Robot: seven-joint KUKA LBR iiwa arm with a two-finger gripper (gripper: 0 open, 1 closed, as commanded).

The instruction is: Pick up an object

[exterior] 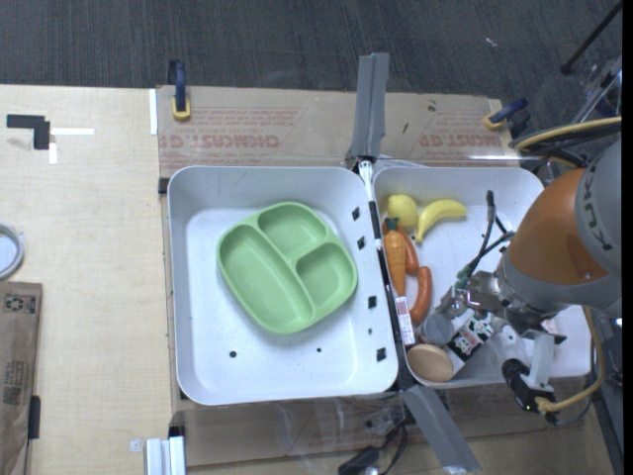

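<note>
The right bin [465,178] holds toy food along its left side: a yellow banana [438,214], a yellow lemon-like piece [400,207], an orange carrot [396,255], a red-orange sausage [422,293] and a tan round piece [430,362] at the front. My gripper [463,323] is low in this bin, just right of the sausage and above the tan piece. Its tip is a dark cluttered mass, and no object shows clearly between its parts. The grey arm with its orange band [564,231] reaches in from the right.
The left bin [193,295] holds a green divided plate [287,265]. A grey post [371,107] stands behind the wall between the bins. Clamps [178,89] sit on the cardboard at the back. Cables hang near the wrist [534,389].
</note>
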